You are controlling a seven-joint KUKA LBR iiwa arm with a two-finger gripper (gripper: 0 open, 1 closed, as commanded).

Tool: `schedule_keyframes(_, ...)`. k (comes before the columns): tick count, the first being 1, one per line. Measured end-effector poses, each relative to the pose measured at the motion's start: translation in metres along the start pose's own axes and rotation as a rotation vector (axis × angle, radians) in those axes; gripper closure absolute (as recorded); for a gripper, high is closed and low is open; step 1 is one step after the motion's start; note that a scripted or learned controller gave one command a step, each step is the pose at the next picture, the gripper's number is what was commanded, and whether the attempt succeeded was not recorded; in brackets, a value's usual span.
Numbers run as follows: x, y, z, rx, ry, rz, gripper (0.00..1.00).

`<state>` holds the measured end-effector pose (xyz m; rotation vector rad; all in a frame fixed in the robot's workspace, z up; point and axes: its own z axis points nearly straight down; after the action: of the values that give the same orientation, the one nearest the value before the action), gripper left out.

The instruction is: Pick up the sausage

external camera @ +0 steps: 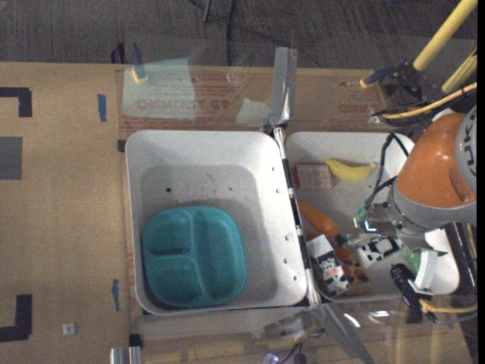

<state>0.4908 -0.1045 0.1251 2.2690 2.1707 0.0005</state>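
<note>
My gripper [356,239] is down inside the right bin [356,144], below the orange wrist band [433,174]. A small reddish-brown piece that may be the sausage [347,255] lies just under and left of the gripper, partly hidden by it. I cannot make out whether anything is held. An orange carrot-like piece [321,221] lies left of the gripper, touching or nearly touching the reddish piece.
A yellow banana [350,170] and a pinkish-brown block [313,176] lie at the right bin's far end. A black-and-white carton [332,268] sits at its near left corner. The left bin [204,152] holds a teal divided plate [194,257]. Cables and yellow tubing crowd the right side.
</note>
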Motion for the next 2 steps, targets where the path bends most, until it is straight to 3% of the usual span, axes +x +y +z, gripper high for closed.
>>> schedule_keyframes(1,0.000,0.000,0.000,0.000,0.000,0.000,0.00)
schedule_keyframes(2,-0.017,-0.004,0.032,-0.018,0.003,-0.018,0.00)
